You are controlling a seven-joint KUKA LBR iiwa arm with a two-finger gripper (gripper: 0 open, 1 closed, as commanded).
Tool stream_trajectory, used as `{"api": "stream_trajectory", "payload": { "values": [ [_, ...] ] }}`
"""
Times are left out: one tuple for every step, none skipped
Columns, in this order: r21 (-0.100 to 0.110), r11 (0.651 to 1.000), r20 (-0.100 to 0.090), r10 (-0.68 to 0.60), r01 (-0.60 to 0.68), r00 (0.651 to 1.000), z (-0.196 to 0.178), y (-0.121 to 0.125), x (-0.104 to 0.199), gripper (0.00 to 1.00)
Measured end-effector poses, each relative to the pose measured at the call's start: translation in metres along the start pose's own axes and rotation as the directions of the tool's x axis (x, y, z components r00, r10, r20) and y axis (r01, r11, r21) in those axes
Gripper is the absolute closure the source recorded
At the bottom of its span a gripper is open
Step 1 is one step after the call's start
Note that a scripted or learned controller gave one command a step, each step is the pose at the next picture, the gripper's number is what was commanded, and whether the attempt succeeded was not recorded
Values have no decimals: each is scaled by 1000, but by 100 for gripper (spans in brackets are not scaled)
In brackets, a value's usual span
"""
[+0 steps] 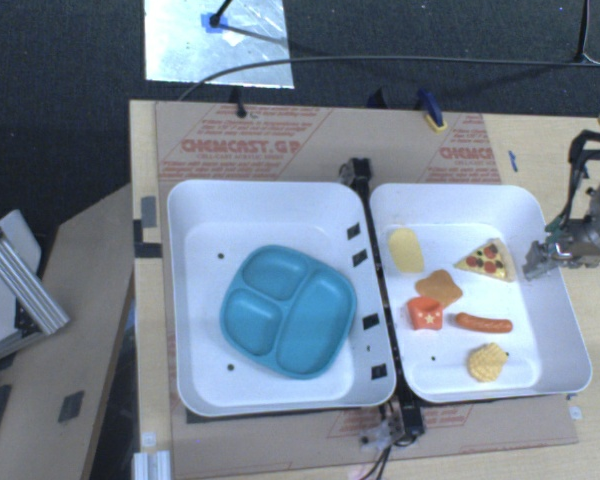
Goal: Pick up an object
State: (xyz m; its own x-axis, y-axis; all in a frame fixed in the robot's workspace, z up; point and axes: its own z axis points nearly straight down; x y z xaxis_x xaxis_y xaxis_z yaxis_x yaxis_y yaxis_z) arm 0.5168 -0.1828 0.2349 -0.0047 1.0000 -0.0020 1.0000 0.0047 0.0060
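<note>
Yellow waffle point(488, 362) nearest, low in right bin point(555, 298), beside sausage point(483, 322), red block point(426, 314), toast point(438, 288), pizza slice point(486, 259). Claw point(536, 259) at right rim, nothing seen held; open or closed, cannot tell. Could bump rim, or grab air: toys flat, crowded
</note>
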Motion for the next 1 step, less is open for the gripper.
{"api": "stream_trajectory", "payload": {
  "values": [
    [2, 1000, -1, 0, 0, 1000, -9, 1, 0, 100]
  ]
}}
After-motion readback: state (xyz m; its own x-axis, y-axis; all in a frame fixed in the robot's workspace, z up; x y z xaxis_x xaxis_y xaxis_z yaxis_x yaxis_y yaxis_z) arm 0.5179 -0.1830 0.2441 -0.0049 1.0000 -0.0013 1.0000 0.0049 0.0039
